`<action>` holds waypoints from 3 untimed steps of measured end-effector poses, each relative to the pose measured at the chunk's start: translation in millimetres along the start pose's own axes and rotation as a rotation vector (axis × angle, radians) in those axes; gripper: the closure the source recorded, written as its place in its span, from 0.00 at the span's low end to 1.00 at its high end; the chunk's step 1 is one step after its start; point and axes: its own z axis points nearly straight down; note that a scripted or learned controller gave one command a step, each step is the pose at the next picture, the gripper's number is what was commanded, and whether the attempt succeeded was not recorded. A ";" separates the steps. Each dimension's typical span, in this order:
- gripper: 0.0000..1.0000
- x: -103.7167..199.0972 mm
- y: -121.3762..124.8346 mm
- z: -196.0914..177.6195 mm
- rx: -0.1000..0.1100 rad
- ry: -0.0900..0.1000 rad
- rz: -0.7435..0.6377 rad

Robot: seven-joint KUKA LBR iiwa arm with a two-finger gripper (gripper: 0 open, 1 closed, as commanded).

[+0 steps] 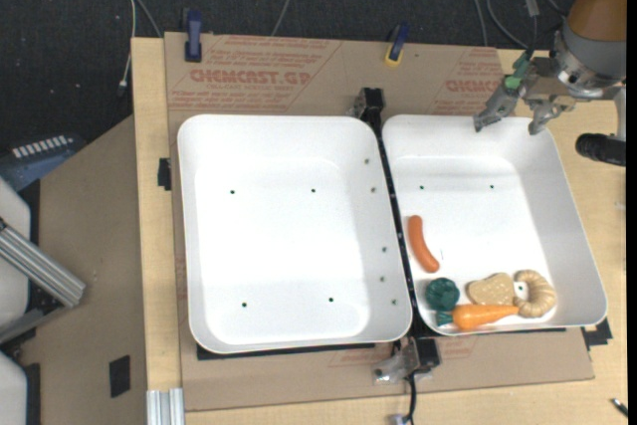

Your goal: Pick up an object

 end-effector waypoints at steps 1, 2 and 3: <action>0.00 -16.8 -57.4 128.7 0.007 0.002 0.002; 0.00 18.7 -117.3 82.9 -0.002 0.000 -0.001; 0.00 74.0 -164.1 126.6 0.004 0.002 -0.003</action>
